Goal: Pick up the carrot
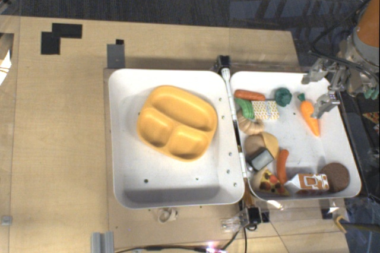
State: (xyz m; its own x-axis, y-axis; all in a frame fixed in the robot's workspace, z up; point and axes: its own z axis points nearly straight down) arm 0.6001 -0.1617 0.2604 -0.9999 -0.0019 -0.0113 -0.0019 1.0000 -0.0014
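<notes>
- Two shallow white bins sat side by side on the pale wooden bench; nearest the camera, loose cables trailed along the bench edge below them.
- Front of the right white bin: a small orange-and-white printed carton lay beside a round dark brown cookie-shaped disc, with a heap of small dark and yellow bits to their left.
- Just behind, a slim red-orange sausage-shaped toy leaned up next to a black-and-grey block and a tan potato-like lump.
- Over in the left white bin, a big yellow three-compartment plastic tray lay upside down, tilted, well apart from everything else.
- Mid-bin on the right: the small orange plastic carrot with a green top lay near the right wall, tip pointing toward the camera.
- The grey two-finger gripper hung right beside the carrot's upper right, its metal fingers close to it — whether they were spread or closed I could not tell, and no carrot was seen clamped between them.
- Further back: a patterned white packet, a green leafy toy, a red-orange chilli-shaped piece and a dark green knobbly ball.
- Farthest: black L-shaped tape marks on the bench.
</notes>
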